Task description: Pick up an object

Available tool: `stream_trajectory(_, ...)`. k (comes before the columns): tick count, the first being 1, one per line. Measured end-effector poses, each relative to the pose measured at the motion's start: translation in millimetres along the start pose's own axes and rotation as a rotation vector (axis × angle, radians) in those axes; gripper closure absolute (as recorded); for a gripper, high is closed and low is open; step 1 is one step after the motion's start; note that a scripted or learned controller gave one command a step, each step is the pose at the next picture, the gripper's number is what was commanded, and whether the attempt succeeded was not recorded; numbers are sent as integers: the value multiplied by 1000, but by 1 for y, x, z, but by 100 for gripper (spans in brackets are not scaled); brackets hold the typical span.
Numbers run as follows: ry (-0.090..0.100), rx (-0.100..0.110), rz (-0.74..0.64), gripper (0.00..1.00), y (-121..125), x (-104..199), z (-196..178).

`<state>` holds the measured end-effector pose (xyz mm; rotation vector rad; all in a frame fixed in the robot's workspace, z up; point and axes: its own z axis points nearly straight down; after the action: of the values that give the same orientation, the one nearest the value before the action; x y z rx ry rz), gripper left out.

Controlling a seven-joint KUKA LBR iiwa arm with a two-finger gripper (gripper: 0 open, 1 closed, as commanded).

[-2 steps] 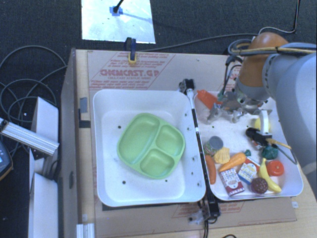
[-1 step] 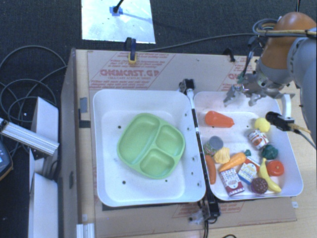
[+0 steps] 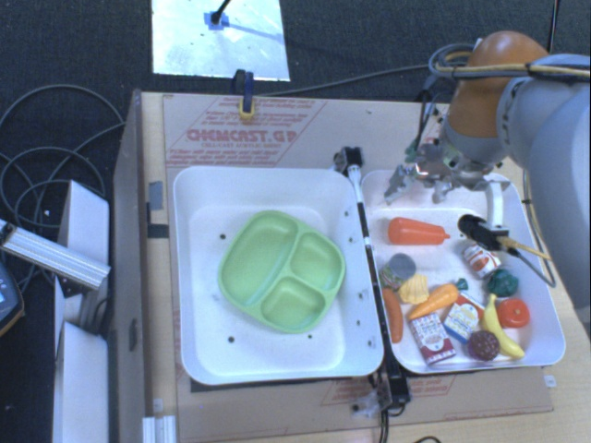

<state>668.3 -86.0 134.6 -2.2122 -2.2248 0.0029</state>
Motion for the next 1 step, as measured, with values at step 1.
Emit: stream_trajectory(1,-1,-1,4,0,-14,-2,54)
